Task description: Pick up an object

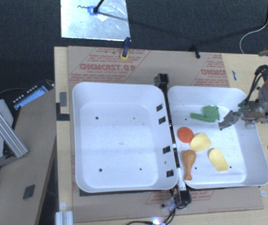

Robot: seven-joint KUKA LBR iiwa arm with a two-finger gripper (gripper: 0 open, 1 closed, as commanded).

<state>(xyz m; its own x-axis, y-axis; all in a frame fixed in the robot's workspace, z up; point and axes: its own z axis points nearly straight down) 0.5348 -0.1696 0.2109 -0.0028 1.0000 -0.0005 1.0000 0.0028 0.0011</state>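
Green toy (210,113) at 12 o'clock of right bin (258,170), just beside gripper (228,121) at its 4 o'clock. Fingers look spread, gripping nothing. Should shift toward 10 o'clock, centre over toy, descend straight, then clench.

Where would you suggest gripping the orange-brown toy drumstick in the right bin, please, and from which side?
Probably the narrow shank of the orange-brown toy drumstick, below its bulbous top. It lies flat, lengthwise toward the bin's near wall, so come straight down with the fingers closing across the shank, left to right. Its wide end lies close to the round yellow toy, whereas the shank has free floor on both sides.
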